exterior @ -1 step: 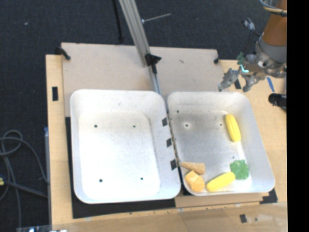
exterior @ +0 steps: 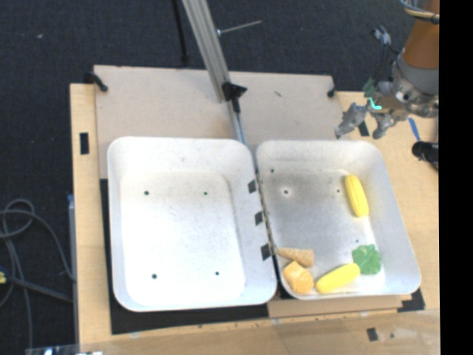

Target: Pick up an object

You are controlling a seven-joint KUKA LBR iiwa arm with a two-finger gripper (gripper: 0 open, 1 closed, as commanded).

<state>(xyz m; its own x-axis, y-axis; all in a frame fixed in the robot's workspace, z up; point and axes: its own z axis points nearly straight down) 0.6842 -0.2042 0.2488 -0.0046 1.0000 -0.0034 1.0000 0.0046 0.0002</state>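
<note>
1. Nearest, at 6 o'clock: pale wooden desk edge, with a black mat showing under the front rims of the bins.
2. Left bin, white, speckled grey, with a few dark dots on its floor.
3. Right bin, touching the left one along the middle seam. Near its 6 o'clock rim: orange chunk, tan cone piece just behind it, yellow oblong beside them, green leafy item at its 5 o'clock corner.
4. Yellow corn-like object alone at the right bin's 2 o'clock, well apart from the rest.
5. Beyond the bins: brown board, slanted metal rail.
6. At 2 o'clock: gripper over the desk just past the right bin's far rim, fingers spread and released, grasping nothing.
7. Farthest: dark carpeted floor, cables at 8 o'clock.
8. No readable writing or labels.
</note>
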